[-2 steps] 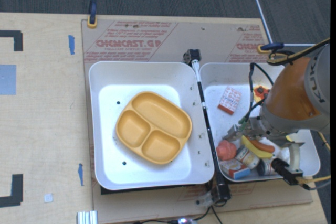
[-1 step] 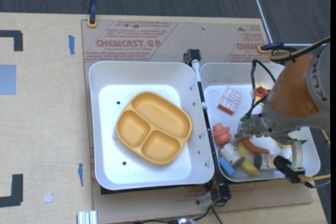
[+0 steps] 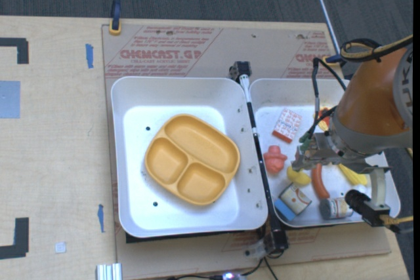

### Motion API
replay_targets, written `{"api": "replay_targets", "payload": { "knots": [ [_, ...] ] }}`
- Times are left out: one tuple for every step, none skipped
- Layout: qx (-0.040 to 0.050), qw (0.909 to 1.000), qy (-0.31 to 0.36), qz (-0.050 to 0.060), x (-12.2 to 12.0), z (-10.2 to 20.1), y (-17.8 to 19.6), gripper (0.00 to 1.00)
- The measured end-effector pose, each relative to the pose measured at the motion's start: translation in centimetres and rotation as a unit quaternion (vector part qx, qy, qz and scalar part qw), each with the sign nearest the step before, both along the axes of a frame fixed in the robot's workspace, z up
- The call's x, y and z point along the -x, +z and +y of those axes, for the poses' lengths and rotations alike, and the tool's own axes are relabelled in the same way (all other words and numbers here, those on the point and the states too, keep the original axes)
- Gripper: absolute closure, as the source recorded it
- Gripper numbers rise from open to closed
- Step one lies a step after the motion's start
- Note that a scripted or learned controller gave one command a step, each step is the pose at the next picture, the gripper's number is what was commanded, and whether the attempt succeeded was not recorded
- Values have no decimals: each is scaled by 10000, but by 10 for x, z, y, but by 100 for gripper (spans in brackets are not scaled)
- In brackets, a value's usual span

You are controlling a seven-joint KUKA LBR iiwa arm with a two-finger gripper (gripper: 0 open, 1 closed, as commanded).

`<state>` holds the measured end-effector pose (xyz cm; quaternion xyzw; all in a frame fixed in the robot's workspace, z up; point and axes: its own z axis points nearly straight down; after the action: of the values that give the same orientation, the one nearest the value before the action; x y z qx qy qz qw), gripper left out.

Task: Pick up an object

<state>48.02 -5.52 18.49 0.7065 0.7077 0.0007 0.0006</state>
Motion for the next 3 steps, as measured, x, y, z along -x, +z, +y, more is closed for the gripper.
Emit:
{"api": "replay_targets", "payload": {
  "knots": [
    [1,10000,-3,1,0,0,0,0],
    [7,10000,-21,-9,-7,-75,-77,0],
    [12,10000,-19,-29,-9,-74,-67,100]
  ]
}}
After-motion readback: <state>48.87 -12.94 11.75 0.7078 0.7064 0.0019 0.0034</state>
